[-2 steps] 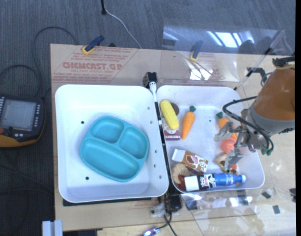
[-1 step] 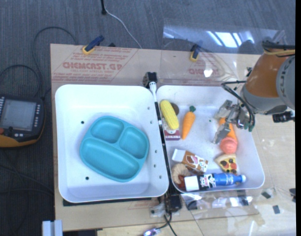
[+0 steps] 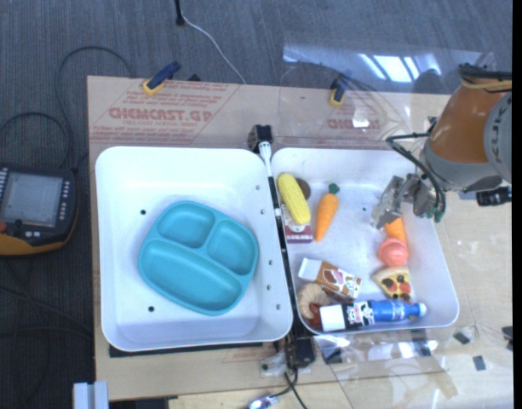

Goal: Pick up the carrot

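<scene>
Both white bins (image 3: 116, 313) look like smooth glossy plastic, the teal divided plate (image 3: 198, 256) smooth matt plastic, and the carrot (image 3: 326, 214) smooth moulded plastic.

Arm (image 3: 473, 130) cut off at right edge; gripper (image 3: 395, 204) perhaps overlapping an orange piece (image 3: 396, 228), fingers unreadable.

1. The carrot (image 3: 326, 212) lies near the left wall of the right bin (image 3: 448, 267), with the corn cob (image 3: 293, 198) just beside it on the left.
2. To the right of the carrot the bin floor is bare up to the gripper (image 3: 390, 213).
3. The bin's near edge is crowded: bottle (image 3: 373, 313), pizza slice (image 3: 394, 284), peach (image 3: 394, 251), snack packet (image 3: 337, 280).
4. In the left bin (image 3: 124, 177), the blue tray (image 3: 199, 256) takes the middle; the corners are open.
</scene>
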You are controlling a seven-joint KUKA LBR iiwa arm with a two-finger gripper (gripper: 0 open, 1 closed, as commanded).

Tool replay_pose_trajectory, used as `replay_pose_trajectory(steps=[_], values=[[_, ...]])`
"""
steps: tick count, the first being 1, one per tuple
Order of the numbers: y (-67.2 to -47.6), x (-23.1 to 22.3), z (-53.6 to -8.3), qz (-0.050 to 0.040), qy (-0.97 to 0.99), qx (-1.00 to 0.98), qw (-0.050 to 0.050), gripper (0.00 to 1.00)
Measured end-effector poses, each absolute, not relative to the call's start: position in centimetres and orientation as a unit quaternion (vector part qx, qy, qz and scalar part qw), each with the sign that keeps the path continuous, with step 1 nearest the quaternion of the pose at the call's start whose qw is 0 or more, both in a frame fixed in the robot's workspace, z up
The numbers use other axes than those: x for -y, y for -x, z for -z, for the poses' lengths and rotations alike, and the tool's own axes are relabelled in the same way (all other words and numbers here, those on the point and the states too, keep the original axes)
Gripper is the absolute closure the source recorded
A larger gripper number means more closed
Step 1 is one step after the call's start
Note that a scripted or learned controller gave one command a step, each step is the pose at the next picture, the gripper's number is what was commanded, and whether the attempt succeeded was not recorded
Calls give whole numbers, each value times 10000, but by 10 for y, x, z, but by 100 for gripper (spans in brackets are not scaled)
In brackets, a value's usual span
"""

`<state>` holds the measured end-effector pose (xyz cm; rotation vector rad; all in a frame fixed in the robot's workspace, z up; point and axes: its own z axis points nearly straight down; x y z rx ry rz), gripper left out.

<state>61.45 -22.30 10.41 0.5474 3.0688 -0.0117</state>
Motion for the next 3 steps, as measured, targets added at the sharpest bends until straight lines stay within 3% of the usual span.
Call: replay_pose_trajectory(steps=[1, 2, 3], values=[[-570, 206, -148, 11, -4188, -9081, 17, 100], [-661, 166, -204, 4, -5816, -8134, 33, 100], [-660, 168, -202, 18, -5830, -8125, 21, 0]])
